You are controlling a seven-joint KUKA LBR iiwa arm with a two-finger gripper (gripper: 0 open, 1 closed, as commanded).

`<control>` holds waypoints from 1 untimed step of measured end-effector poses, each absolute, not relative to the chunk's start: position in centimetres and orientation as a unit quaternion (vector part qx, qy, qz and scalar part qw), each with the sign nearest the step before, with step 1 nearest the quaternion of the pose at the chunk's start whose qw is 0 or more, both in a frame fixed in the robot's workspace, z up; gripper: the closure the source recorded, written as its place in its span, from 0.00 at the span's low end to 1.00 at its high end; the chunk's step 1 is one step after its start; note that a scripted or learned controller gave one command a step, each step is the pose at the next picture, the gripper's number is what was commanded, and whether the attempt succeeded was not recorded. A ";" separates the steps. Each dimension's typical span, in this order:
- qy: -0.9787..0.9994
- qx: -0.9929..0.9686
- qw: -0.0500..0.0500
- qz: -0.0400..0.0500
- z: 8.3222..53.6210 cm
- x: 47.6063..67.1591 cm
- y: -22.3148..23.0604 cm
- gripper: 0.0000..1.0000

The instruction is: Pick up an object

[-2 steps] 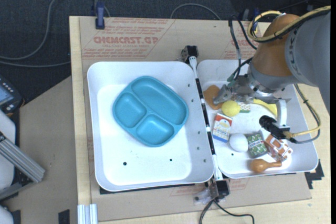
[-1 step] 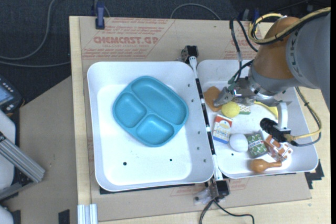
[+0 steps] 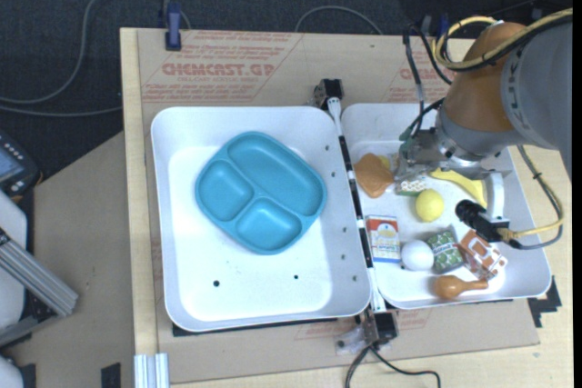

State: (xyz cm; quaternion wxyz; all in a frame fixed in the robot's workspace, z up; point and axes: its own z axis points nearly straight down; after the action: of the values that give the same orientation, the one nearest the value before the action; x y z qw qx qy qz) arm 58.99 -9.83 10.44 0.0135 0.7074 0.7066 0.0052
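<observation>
**Crowded right bin, end effector low among the toys**

A cardboard-topped bench carries two white bins; the left bin holds a blue divided plate. In the right bin, the end effector sits low by a brown bread-like toy and a yellow ball. Whether it is open, I cannot tell. The ball is probably light, smooth and prone to roll, so grip it across the middle.

A robotics lab: bench with bins, loose cables.
</observation>
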 end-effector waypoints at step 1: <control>0.707 0.707 0.012 0.004 10.3 58.9 -9.8 0.00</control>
State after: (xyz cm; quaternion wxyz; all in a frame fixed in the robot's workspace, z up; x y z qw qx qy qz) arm 58.90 -9.79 10.29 0.0119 0.7074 0.7067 0.0044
